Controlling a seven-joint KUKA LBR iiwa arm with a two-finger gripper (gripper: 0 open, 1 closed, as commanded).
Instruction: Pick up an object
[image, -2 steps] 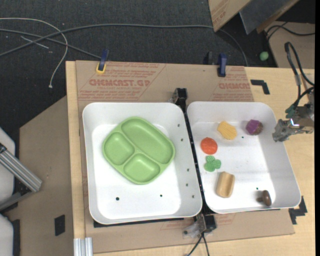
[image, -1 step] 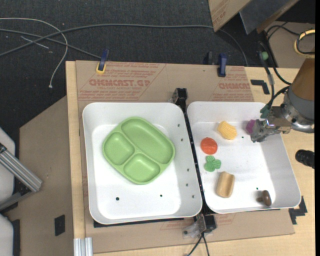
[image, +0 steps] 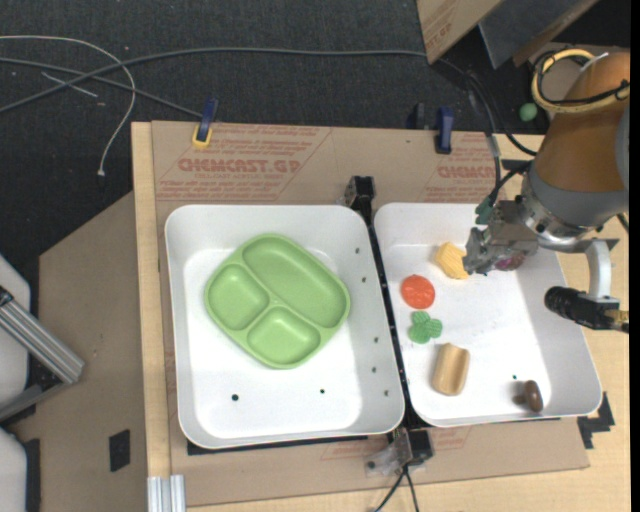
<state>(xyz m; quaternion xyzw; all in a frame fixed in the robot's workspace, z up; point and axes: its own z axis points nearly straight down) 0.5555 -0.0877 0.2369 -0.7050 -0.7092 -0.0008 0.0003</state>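
The grey two-finger gripper (image: 483, 250) hangs low over the right-hand shallow white bin (image: 560, 355), near its far edge, just beside a small yellow rounded object (image: 451, 261); whether they touch, and what state the claw is in, I cannot tell. Nothing looks lifted yet, so the pick seems barely begun. An orange-red round piece (image: 418, 292), a green leafy piece (image: 425, 327), a tan cylinder (image: 450, 369) and a dark brown lump (image: 528, 396) lie in that bin; the left-hand white bin (image: 190, 300) holds a green divided plastic plate (image: 277, 299)

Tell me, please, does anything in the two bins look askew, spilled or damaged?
Nothing stands out. The green divided plate lies at a slant in the left bin, and the small items lie loose but unspilled in the right bin.
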